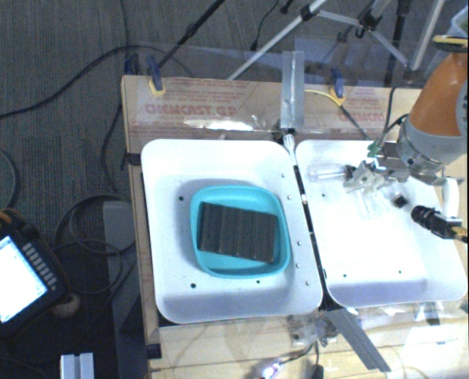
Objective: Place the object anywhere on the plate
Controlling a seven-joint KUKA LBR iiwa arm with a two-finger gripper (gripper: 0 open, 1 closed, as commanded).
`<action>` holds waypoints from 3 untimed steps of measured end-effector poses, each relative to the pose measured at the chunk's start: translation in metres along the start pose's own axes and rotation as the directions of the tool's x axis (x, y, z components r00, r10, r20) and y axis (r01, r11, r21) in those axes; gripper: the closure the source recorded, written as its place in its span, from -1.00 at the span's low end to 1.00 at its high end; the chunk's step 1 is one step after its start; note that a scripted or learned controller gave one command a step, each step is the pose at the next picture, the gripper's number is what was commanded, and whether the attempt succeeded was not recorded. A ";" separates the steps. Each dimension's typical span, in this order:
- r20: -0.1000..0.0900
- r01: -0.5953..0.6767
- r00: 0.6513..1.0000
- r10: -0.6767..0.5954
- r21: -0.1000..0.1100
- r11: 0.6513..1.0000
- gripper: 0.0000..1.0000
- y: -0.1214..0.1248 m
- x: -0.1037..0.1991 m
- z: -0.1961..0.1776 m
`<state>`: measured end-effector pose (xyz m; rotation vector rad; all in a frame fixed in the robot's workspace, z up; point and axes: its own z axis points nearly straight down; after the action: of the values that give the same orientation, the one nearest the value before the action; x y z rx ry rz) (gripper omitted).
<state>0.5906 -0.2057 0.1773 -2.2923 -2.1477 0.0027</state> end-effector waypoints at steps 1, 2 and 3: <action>0.004 0.154 0.988 -0.154 -0.002 0.988 1.00 -0.005 0.061 0.041; 0.021 0.143 0.990 -0.142 -0.008 0.990 -1.00 -0.005 0.050 0.040; 0.001 -0.027 1.000 0.027 0.001 1.000 -1.00 -0.047 0.125 -0.014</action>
<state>0.5520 -0.0781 0.1908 -2.3209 -2.1159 0.0050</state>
